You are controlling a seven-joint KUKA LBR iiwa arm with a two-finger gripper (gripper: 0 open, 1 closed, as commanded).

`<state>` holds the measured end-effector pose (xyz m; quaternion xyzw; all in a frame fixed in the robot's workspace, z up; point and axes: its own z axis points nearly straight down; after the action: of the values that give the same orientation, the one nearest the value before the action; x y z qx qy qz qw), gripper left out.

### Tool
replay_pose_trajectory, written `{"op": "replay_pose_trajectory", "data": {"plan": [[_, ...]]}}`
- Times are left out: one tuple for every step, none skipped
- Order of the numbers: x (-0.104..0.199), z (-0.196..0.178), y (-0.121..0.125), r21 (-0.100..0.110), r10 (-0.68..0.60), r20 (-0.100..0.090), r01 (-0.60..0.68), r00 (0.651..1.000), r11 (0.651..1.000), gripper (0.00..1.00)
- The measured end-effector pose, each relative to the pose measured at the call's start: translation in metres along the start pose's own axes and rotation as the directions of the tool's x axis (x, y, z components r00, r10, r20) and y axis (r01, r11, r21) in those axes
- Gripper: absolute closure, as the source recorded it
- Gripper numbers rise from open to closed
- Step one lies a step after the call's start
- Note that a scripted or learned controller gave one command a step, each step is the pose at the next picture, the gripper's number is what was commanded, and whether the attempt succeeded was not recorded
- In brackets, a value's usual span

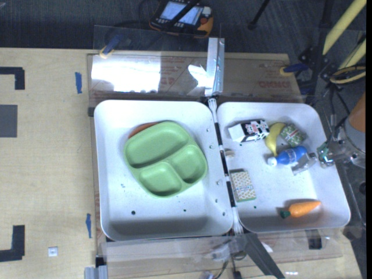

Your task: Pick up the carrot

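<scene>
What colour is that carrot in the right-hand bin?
The carrot is orange with a dark green stem end, seen in the camera view.

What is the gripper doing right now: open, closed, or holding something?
Gripper: cannot be told if open or closed; it sits at the right bin's right edge. The carrot lies apart in that bin, not held.

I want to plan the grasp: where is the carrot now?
In the camera view the carrot lies in the right bin, near its front right corner, below the blue bottle.
</scene>
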<state>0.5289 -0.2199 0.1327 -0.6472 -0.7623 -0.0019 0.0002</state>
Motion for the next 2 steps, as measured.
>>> {"op": "replay_pose_trajectory", "data": {"plan": [[0.006, 0.039, 0.056, 0.003, 0.341, -0.013, -0.341, 0.940, 0.940, 0.00], [-0.001, -0.068, 0.115, 0.002, 0.577, 0.005, -0.577, 0.817, 0.817, 0.00]]}}
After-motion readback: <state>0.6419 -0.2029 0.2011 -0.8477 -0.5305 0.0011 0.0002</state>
